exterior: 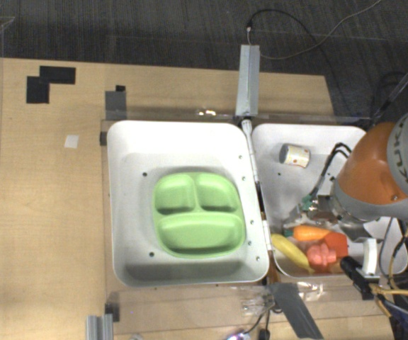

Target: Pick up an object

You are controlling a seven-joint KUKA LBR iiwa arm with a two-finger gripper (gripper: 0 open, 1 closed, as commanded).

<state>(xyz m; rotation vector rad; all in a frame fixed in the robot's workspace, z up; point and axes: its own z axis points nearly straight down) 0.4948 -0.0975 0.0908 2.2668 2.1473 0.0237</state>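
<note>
Wooden bench (41, 211) is seen from above, with dark carpet beyond its far edge and black markers at upper left. Two shallow white bins are set side by side on it. The left bin (129, 154) is occupied by a green divided tray (198, 213), lying flat near the middle. The right bin (275, 144) is reached into by the arm (374, 172) from the right, its orange band above the near corner. Clustered at that bin's near edge are noted a yellow banana (291, 251), a carrot (312, 233) and a pink-red item (322, 255), touching or nearly so. A small white cylinder (295, 155) lies apart, toward the far side. The gripper is hidden beneath the wrist; its state cannot be told.
</note>
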